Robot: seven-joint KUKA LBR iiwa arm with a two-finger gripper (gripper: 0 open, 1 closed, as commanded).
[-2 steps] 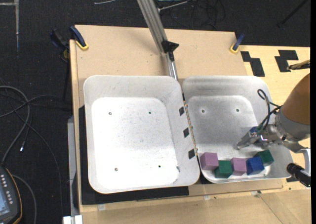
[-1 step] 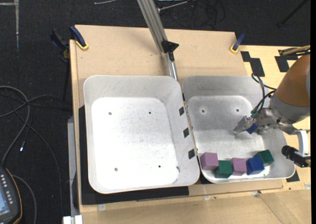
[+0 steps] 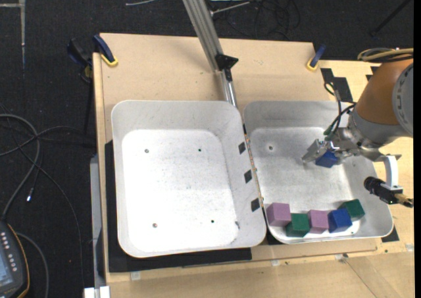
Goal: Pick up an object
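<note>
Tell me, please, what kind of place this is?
Probably a robotics lab: a robot arm works over two white bins on a clamped wooden bench, with loose cables on the dark floor.

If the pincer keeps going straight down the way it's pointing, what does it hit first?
Most likely the blue block sitting right at the pincer tips, then the floor of the right bin under it. Depth is hard to judge from this slanted view, so the block may already be touching.
</note>
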